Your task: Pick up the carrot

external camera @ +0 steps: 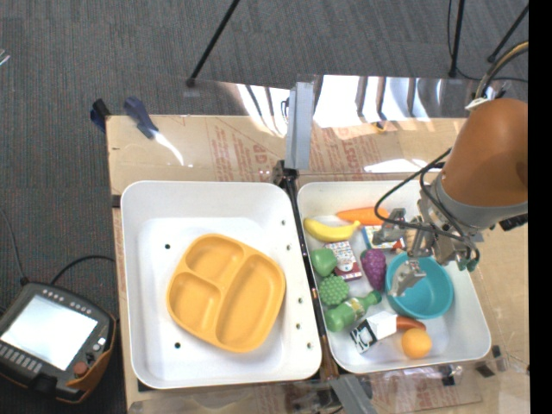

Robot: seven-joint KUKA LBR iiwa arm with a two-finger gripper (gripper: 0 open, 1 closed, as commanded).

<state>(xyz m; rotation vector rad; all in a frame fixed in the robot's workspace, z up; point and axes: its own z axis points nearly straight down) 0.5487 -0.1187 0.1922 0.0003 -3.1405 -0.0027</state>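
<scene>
The gripper (409, 276) is hanging over the rim of the teal bowl (427, 293) in the right bin (479, 330), its fingers standing slightly spread and pinching nothing; the carrot (364, 216) is lying beyond the bowl — toward the bin's far wall — just beside the banana (330, 228); the purple grapes (373, 267) are sitting just left of the bowl; the yellow plate (226, 291) is resting in the left bin (147, 352), well apart.
</scene>
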